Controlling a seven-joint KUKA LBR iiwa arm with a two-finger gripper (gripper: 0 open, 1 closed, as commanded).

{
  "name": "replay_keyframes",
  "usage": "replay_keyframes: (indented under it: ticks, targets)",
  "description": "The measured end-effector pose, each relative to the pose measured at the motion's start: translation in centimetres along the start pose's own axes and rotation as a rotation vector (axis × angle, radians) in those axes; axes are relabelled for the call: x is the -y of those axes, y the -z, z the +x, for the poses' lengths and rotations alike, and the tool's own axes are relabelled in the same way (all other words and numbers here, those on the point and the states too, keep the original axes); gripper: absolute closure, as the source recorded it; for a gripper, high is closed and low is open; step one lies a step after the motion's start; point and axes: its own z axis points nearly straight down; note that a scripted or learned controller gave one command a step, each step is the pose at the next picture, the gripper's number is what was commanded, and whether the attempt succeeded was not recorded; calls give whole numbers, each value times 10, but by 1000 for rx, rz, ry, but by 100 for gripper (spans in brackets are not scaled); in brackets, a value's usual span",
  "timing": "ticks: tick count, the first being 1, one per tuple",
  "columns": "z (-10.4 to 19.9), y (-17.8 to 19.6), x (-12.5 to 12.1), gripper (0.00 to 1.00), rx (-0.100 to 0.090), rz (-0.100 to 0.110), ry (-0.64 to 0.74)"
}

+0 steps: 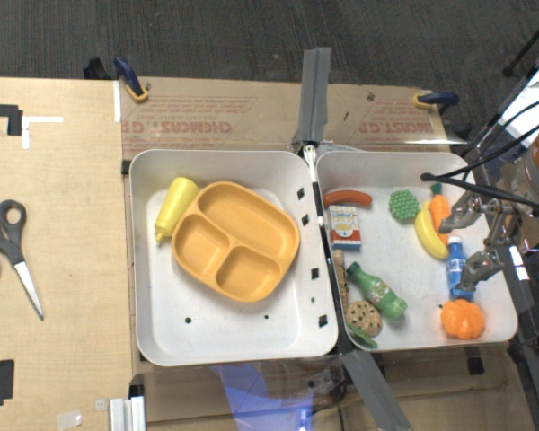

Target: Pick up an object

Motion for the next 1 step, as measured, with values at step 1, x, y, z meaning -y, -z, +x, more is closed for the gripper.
replay_keyframes:
  ticks: [1]
  targets:
    - [-45, -81, 30, 0, -1, 0, -109]
